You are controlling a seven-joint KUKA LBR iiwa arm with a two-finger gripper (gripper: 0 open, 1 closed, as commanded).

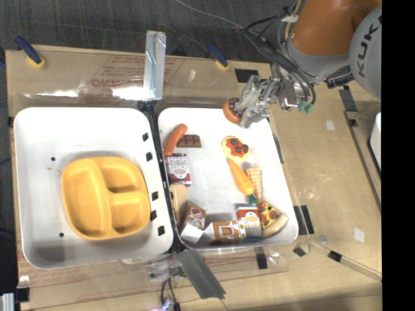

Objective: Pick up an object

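Note:
My gripper (241, 112) hangs over the far rim of the right bin (211, 180), near its back right corner. A small brown doughnut (231, 109) with a reddish top sits at the fingertips, lifted to the bin's rim, and the fingers look closed on its right side. Below it in the bin lie a sausage (175, 138), a chocolate bar (189, 141), a round tart (235, 147), a carrot (240, 177) and a wafer cone (255, 181).
Along the right bin's front edge lie a pizza slice (273, 216), small cartons (224, 229) and a bread roll (178, 194). A snack packet (178, 168) lies by the divider. The left bin (39, 135) holds a yellow divided plate (106, 196).

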